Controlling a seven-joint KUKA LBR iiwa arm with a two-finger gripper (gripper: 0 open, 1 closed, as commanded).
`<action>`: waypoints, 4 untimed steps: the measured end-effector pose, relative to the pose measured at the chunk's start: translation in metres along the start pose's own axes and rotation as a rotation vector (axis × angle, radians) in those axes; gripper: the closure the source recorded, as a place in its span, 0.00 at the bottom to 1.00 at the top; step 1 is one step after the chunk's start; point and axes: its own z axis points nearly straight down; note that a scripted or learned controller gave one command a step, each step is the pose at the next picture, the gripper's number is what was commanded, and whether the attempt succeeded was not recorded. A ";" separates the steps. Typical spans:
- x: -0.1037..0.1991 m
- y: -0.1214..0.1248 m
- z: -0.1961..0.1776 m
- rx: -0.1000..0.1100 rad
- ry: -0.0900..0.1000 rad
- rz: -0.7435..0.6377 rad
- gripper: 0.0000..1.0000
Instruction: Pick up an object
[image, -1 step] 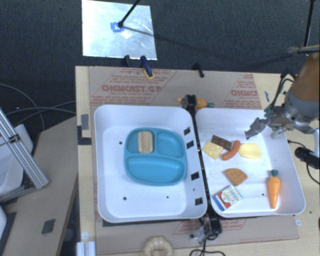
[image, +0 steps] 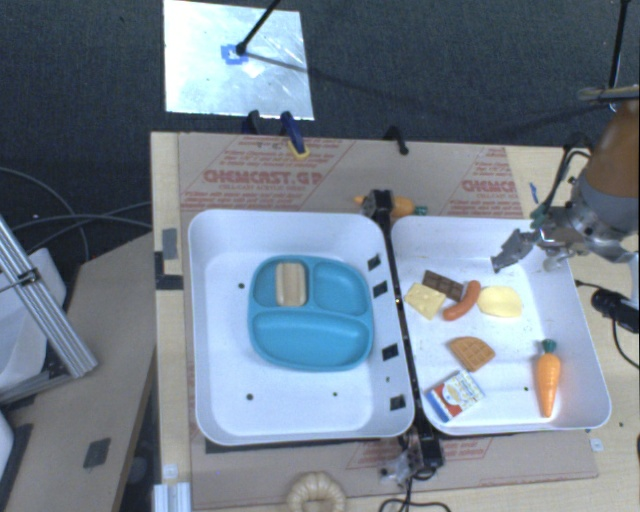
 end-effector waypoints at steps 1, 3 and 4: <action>-0.010 0.003 0.052 0.003 0.000 0.002 0.00; -0.010 0.010 0.115 -0.008 -0.002 0.001 0.00; -0.010 0.009 0.107 -0.004 -0.001 0.001 1.00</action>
